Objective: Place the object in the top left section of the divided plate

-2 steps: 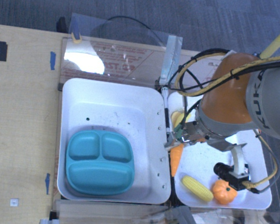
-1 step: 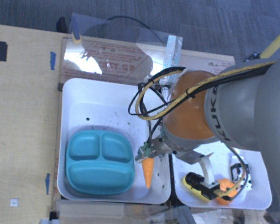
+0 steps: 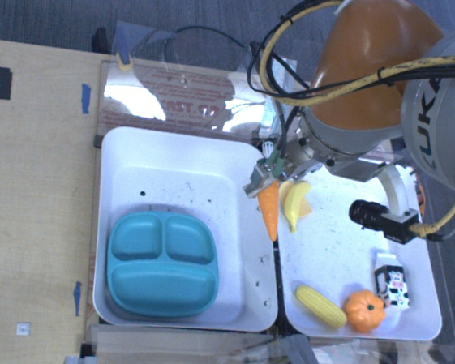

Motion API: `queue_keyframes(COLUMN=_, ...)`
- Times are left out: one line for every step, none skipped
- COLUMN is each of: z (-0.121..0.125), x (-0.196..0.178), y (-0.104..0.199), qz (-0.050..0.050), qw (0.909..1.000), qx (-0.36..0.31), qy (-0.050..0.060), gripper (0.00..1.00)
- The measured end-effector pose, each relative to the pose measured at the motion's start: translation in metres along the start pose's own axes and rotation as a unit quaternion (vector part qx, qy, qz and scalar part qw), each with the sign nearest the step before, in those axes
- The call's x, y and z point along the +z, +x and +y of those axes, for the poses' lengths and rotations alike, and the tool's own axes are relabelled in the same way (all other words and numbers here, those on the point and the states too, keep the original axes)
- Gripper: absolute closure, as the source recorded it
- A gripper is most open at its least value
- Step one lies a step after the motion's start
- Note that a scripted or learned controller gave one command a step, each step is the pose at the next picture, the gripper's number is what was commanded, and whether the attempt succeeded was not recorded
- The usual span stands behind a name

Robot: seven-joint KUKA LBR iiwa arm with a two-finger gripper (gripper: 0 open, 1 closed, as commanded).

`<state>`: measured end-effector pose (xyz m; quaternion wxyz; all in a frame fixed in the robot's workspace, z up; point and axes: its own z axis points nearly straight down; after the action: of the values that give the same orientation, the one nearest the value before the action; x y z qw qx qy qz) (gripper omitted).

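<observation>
Two fingers of the gripper (image 3: 271,174) pinch the carrot's (image 3: 269,209) thick top end; the carrot hangs point-down over the seam between the bins. Much of the gripper is hidden under the arm's (image 3: 371,71) orange band and cables. A banana (image 3: 295,204) lies just beside the carrot, its upper end hidden by the gripper. The teal plate (image 3: 163,263) sits in the left bin (image 3: 132,158), well apart from the carrot. In the right bin (image 3: 416,321) lie corn (image 3: 319,305), an orange (image 3: 364,310) touching it, and a small black-and-white item (image 3: 391,284), hard to identify.
</observation>
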<state>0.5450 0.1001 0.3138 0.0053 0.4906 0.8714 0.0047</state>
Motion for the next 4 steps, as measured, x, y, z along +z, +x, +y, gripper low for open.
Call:
queue_keyframes(z=0.016, x=0.191, y=0.089, qz=0.002, qw=0.9965, qx=-0.084, qy=0.003, gripper=1.0)
queue_keyframes(z=0.016, x=0.189, y=0.088, qz=0.001, qw=0.9965, qx=-0.084, qy=0.002, gripper=0.0)
queue_keyframes(z=0.018, x=0.178, y=0.088, qz=0.002, qw=0.9966, qx=-0.083, qy=0.0, gripper=1.0)
queue_keyframes(z=-0.018, x=0.21, y=0.067, qz=0.003, qw=0.9901, qx=0.139, qy=-0.018, gripper=1.0)
